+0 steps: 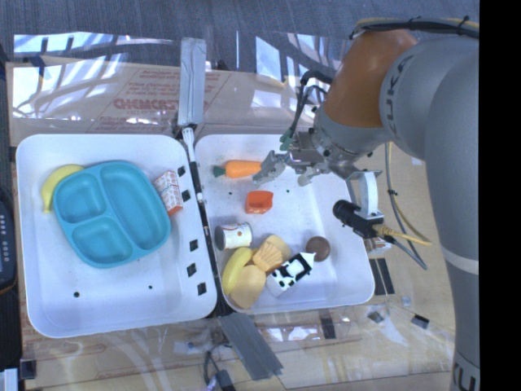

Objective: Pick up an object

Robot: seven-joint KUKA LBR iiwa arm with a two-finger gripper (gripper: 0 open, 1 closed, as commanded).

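My gripper (288, 172) hangs over the back of the right bin (342, 279), its two fingers spread apart with nothing between them. One fingertip (268, 169) is right beside the tip of an orange carrot (238, 169). A small orange-red block (260, 202) lies just in front of the gripper. Toward the bin's front lie a white cup on its side (236, 236), a yellow banana-like piece (235, 266), a pale yellow lump (251, 286), a tan ridged piece (271, 255), a brown ball (317, 248) and a black-and-white cow toy (291, 272).
The left bin (49, 300) holds a blue divided plate (110, 212), a yellow banana (55, 182) at its left rim and a small red-and-white can (168, 192) near the divider. The grey arm (423, 96) covers the right side.
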